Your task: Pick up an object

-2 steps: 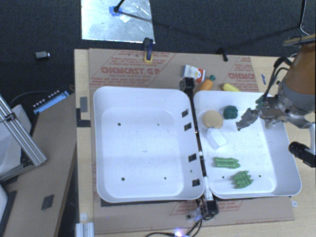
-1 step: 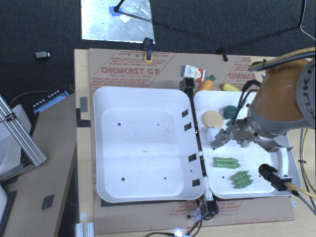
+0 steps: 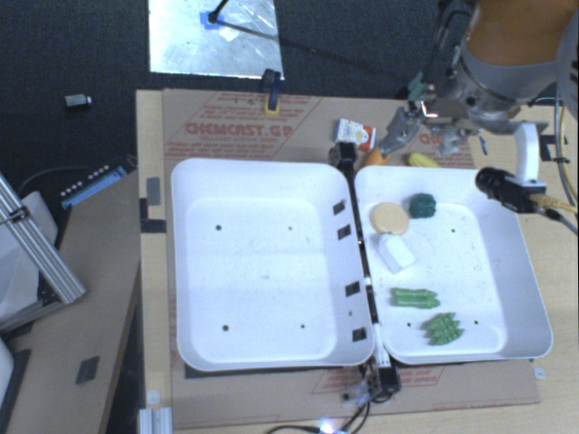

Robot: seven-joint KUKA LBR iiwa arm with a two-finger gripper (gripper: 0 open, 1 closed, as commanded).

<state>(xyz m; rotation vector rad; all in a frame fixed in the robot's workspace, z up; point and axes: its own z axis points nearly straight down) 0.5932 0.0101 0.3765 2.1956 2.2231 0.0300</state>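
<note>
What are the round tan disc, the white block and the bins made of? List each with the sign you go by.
Round tan disc: matte, evenly coloured, perhaps wood or foam; the view leaves it open.
White block: smooth, plain white, likely plastic or foam.
Bins: glossy white with rounded moulded rims and corners, so probably thin formed plastic.

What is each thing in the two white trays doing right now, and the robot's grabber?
Gripper: above the right bin's far edge, holding nothing.
Dark green lump: lying loose.
Tan disc: lying flat.
White block: lying beside the disc.
Green pods: lying flat.
Green bundle: lying flat.
</note>
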